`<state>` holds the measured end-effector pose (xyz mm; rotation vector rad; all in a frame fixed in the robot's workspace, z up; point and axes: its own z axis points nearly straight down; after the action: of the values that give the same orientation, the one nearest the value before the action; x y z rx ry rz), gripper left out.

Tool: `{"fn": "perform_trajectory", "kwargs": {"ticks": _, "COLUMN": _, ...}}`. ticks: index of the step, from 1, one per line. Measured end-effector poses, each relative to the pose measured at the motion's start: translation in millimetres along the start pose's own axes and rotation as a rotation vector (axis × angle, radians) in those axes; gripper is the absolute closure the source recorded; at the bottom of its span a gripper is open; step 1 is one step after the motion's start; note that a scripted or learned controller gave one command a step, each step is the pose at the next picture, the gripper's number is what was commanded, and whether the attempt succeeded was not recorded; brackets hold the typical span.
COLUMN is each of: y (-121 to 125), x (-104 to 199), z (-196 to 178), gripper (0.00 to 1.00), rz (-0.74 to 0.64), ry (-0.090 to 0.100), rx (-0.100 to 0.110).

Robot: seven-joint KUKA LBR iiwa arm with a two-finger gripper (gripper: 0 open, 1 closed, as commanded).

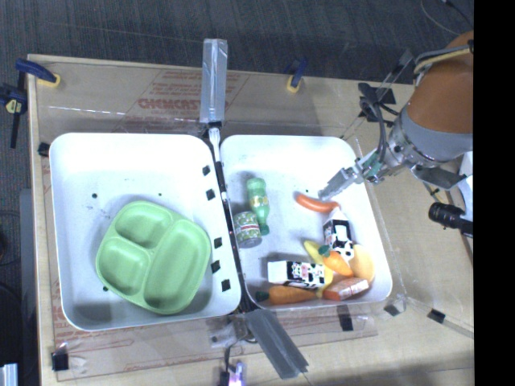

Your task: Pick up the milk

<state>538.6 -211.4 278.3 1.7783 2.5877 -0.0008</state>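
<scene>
Two cow-patterned milk cartons lie in the right bin [354, 155]. One milk carton [339, 237] stands near the right wall, and a second milk carton [295, 273] lies flat near the front. My gripper [331, 188] hangs over the bin's right-middle part, reaching in from the right. It is just above and right of an orange-red sausage [315, 203], and a short way behind the standing carton. Nothing shows in its grasp.
A green bottle [256, 195] and a small can [248, 229] lie near the divider. A banana [319, 254], a carrot [291, 295] and other toy foods crowd the front right corner around the cartons. A green divided plate [154, 256] sits in the left bin [80, 155].
</scene>
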Motion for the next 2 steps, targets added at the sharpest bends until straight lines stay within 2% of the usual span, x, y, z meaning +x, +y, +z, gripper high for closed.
{"fn": "perform_trajectory", "kwargs": {"ticks": 1, "y": -41.5, "x": 16.9, "z": -11.9, "gripper": 0.0, "rz": -0.11, "ry": 0.002, "rx": 0.001}}
{"fn": "perform_trajectory", "kwargs": {"ticks": 2, "y": -3.0, "x": 2.0, "z": -14.5, "gripper": 0.0, "rz": -0.095, "ry": 0.001, "rx": 0.002}}
